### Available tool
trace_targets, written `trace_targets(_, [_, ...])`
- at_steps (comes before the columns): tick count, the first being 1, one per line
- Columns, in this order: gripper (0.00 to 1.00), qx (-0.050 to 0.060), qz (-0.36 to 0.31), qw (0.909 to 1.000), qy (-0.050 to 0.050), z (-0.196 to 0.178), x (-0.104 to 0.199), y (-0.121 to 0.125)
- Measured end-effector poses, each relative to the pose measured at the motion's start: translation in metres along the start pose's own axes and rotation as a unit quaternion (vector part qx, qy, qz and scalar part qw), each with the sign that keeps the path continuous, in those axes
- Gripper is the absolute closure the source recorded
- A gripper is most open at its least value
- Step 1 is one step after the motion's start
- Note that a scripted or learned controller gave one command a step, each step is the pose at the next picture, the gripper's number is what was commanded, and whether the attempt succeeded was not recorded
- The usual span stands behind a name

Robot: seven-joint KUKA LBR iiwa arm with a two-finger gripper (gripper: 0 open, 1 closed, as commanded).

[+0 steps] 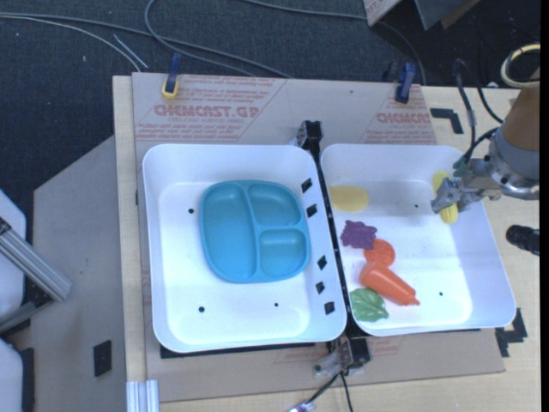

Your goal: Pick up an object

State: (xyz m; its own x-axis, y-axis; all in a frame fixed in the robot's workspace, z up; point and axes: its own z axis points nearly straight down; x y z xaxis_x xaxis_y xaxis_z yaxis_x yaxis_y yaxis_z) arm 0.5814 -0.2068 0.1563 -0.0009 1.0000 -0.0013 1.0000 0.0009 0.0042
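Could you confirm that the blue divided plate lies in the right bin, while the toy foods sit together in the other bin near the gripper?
Not quite: the camera view shows the blue divided plate in the left bin, not the right. The toy foods, such as the orange carrot, do sit together in the other bin, near the gripper.

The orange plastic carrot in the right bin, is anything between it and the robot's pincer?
No. The orange plastic carrot lies in the right white bin, and the pincer is up by a small yellow piece. Bare bin floor lies between them.
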Motion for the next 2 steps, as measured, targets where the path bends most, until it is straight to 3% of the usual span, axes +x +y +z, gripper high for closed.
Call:
trace_targets(1, [1.00, -0.002, 0.000, 1.0000, -0.001, -0.064, 0.003, 0.003])
trace_targets(2, [1.00, 0.000, 0.000, 1.0000, 0.000, -0.083, 0.003, 0.005])
